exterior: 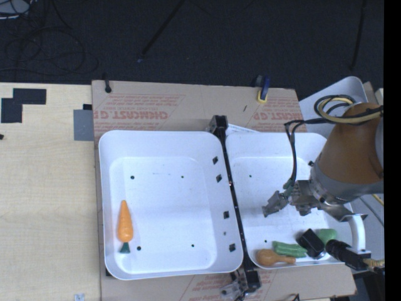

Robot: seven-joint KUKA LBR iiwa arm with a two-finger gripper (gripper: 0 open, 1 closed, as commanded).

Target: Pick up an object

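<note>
Approach step: gripper [273,204] over right bin [263,162], fingers parted, holding nothing; candidate objects at front wall, green piece [289,249] beside tan piece [274,258]; next, descend there and close.

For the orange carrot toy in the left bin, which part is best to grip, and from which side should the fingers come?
Probably the thick middle of the carrot, from above. It lies flat, alone near the left bin's left wall, pointed tip up-view and green end down-view, so the fingers should close across its narrow width.
</note>
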